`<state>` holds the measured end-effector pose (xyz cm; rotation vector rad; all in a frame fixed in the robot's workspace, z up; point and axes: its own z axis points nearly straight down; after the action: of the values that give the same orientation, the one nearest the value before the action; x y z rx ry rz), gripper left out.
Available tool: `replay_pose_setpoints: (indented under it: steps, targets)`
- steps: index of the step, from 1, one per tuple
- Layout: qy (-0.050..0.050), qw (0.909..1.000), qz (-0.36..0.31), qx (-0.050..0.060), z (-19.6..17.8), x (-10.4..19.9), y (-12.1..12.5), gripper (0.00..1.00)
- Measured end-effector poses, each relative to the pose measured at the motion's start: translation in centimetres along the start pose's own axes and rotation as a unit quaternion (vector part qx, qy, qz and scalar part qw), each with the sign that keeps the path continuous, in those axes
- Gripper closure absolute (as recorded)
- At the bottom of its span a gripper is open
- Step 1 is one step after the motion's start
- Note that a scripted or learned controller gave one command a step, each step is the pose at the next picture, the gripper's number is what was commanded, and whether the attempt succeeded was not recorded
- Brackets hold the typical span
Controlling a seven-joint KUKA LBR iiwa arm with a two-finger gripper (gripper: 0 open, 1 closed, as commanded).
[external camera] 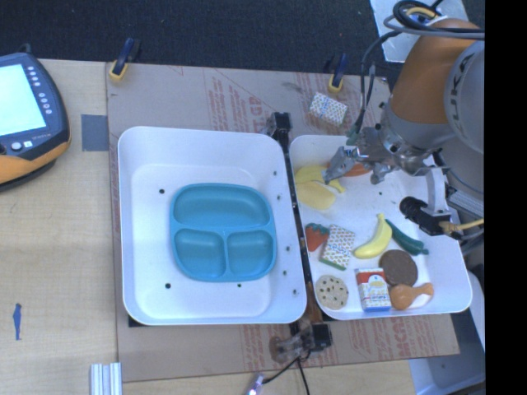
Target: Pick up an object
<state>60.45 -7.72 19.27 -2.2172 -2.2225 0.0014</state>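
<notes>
I've got the gripper point(342, 169) low in the right bin point(449, 299) by the yellow piece point(315, 186), can't tell jaws state, so I'd center before closing.

Blue tray point(222, 241), yellow banana point(375, 239), white bins point(132, 220).

red print on the cardboard sheet point(247, 109) is too blurred to read.
</notes>
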Motion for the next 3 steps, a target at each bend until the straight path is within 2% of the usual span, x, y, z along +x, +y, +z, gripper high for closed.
replay_pose_setpoints:
  steps: [1,2,3]
  targets:
    - [-0.001,1.0000,-0.001,0.001,1.8,-4.5,-4.2,0.00]
    - [-0.001,1.0000,-0.002,0.001,9.4,-7.6,-10.6,0.00]
    - [0.009,0.9999,-0.004,0.002,10.1,-11.7,-4.0,0.00]
